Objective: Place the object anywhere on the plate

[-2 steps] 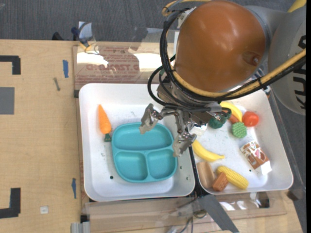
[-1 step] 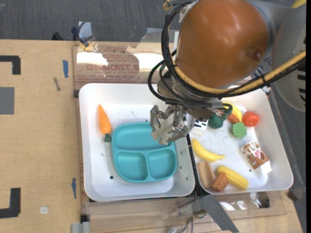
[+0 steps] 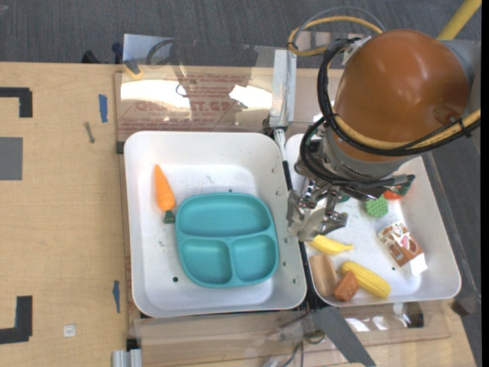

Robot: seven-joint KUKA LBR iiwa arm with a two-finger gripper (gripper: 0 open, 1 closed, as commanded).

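A teal divided plate [image 3: 227,238] lies in the left white bin [image 3: 145,155], and nothing rests on it. An orange toy carrot [image 3: 163,190] lies beside the plate's upper left corner. My gripper [image 3: 318,215] hangs at the left side of the right bin [image 3: 447,262], close to the wall between the two bins. A yellow banana-like toy [image 3: 331,244] lies on the bin floor just below the gripper. I see nothing hanging from the gripper. The arm's large orange band [image 3: 401,82] hides much of the right bin's back part.
In the right bin lie a yellow corn cob [image 3: 367,278], a tan roll [image 3: 322,272], a brown-orange piece [image 3: 346,286], a green toy [image 3: 375,206] and a small snack packet [image 3: 400,244]. A clear plastic sheet [image 3: 199,98] lies behind the left bin.
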